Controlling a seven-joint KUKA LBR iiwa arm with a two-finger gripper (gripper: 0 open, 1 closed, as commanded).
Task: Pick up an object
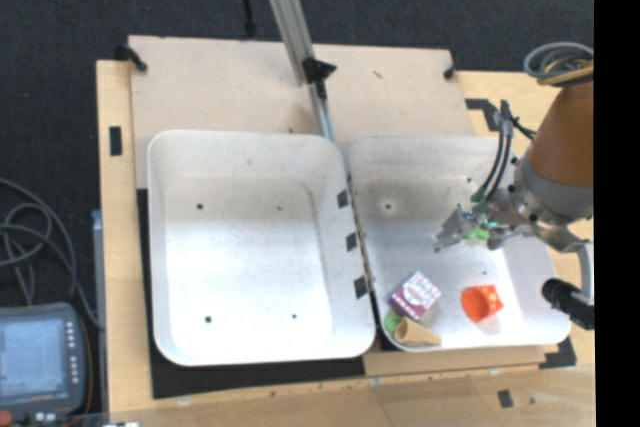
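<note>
Near edge of the right bin (520, 340) there's a tan cone (418, 333), a purple block (415, 295) and an orange piece (482, 302). Further back the gripper (462, 230) hangs over bare floor; can't tell if the fingers are open, too blurry. I'd centre over the orange one before descending.

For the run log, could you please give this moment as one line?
gripper: over right bin, nothing seen held | orange toy, purple packet, cone: lying near front edge
</note>
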